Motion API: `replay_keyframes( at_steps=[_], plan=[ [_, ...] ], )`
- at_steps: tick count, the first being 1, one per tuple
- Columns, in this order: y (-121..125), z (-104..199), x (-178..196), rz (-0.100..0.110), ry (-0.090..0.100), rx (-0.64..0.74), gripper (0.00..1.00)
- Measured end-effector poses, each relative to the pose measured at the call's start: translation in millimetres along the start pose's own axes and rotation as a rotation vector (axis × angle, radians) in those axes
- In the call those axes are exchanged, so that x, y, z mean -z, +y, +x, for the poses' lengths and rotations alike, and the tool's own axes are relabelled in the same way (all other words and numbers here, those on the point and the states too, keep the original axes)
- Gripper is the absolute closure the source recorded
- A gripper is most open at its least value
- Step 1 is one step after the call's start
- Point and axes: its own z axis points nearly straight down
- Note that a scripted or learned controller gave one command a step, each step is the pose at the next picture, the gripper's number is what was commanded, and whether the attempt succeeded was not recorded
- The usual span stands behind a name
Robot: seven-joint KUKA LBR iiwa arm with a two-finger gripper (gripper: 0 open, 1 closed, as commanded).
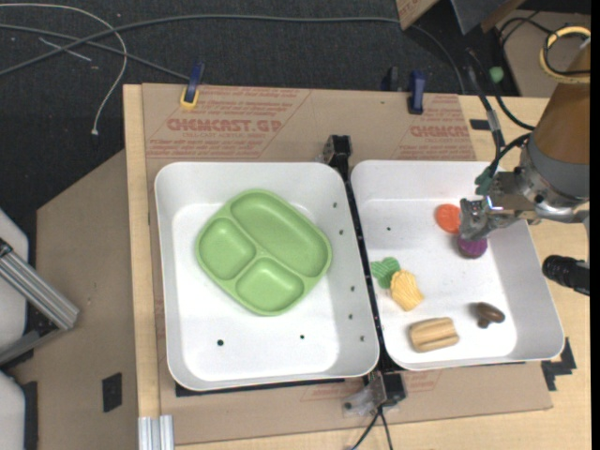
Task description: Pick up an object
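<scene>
Grey arm (pixel 562 157) reaches down from the right over a purple object (pixel 472 245); jaws' state unclear.

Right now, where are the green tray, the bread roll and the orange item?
green tray (pixel 263 251), camera view, centre divider
bread roll (pixel 432 334), camera view, top surface
orange item (pixel 448 217), camera view, visible left side

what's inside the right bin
The right bin holds an orange piece, a purple piece partly covered by the gripper, a green piece touching a yellow piece, a tan block and a brown piece.
</scene>
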Motion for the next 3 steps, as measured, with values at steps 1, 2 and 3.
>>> replay_keyframes(
  at_steps=[1,2,3],
  plan=[
    [1.6,0.0,3.6,-0.008,-0.001,0.002,0.00],
    [8.6,-2.6,-55.6,-0.002,0.000,0.001,0.00],
    [12.8,-0.9,-114.5,-0.008,-0.001,0.001,0.00]
  ],
)
